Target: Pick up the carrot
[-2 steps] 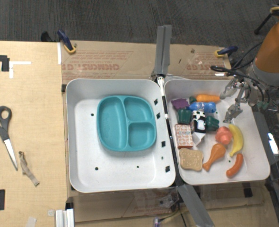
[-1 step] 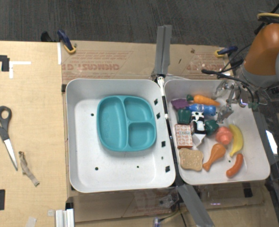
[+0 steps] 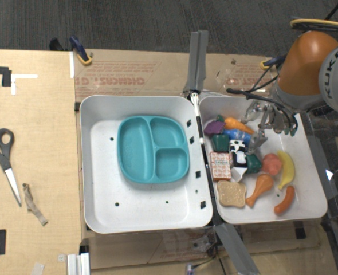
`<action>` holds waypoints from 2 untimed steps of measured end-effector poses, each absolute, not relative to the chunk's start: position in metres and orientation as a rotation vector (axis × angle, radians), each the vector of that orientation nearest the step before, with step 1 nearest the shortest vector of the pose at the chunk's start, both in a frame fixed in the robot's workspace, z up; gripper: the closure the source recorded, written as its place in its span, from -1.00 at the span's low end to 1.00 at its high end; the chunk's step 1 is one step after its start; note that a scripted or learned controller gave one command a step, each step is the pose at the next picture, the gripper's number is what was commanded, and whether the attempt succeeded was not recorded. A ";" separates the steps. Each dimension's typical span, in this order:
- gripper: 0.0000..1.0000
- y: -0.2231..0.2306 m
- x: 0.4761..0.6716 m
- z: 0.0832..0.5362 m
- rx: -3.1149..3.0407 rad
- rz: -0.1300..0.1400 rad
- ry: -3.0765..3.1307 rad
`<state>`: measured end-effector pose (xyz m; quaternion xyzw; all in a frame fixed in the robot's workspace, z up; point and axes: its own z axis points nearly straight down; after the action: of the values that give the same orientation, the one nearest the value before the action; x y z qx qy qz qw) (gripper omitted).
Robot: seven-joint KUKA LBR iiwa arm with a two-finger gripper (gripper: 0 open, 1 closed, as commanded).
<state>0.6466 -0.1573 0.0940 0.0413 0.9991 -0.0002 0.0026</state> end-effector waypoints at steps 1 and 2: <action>-1.00 -0.127 0.655 0.096 0.033 -0.015 3.131; -1.00 -0.118 0.652 0.102 0.036 -0.046 3.121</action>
<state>0.6520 -0.1181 0.1021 0.0116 0.9998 -0.0148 0.0103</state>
